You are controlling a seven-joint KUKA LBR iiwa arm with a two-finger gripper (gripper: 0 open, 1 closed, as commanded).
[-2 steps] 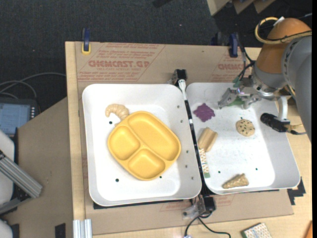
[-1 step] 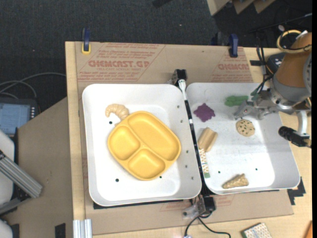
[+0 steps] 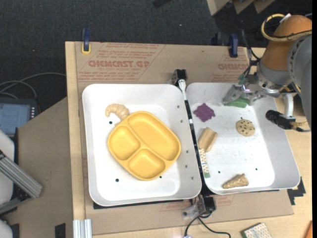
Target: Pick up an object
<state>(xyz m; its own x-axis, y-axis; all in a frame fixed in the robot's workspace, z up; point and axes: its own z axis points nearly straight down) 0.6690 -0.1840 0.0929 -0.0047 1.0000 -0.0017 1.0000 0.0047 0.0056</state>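
Hovering at the frame's upper right, the gripper straddles a green object, finger state indiscernible; a centred, vertical descent would favour a secure grasp.

A single camera sits fixed above the surface, looking down at a slant from the near edge (the far edge lies toward the top of the frame). It stands far enough back to take in both white bins whole, the left bin mid-frame and the right bin beside it, with dark floor across the top.
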